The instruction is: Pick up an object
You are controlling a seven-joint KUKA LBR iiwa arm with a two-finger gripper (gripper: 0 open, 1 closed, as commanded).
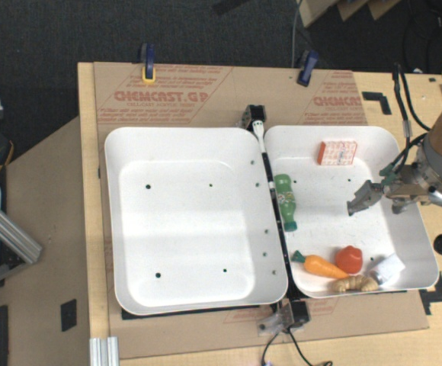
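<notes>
Step in hand looked like the approach: nothing picked yet, tool (367, 198) hung above the right bin (408, 239), over bare floor near its right side. Whether the tool was apart or together I couldn't tell, it was too dark and small at this slant. Nothing showed between its tips.

Pose: arm (438, 166) came in from the right edge, wrist bent so the tool pointed left and down toward the bin's middle.

Candidates, all in the right bin: pink box (337, 152) near the back wall, green bottle (285, 202) lying along the left wall by the divider, & a cluster at the front w/ carrot (321, 266), red tomato (349, 259) just beside it, a tan ginger-like root (354, 284) and a white scrap (387, 269) near the front-right corner. Left bin (129, 227) held none of them.

Next move, as I judged it: pick one target, shift over it, drop. Tomato/carrot sat nearest but crowded, touching or nearly so, so a grab there risked a nudge. Box stood apart, prob. the cleaner try
</notes>
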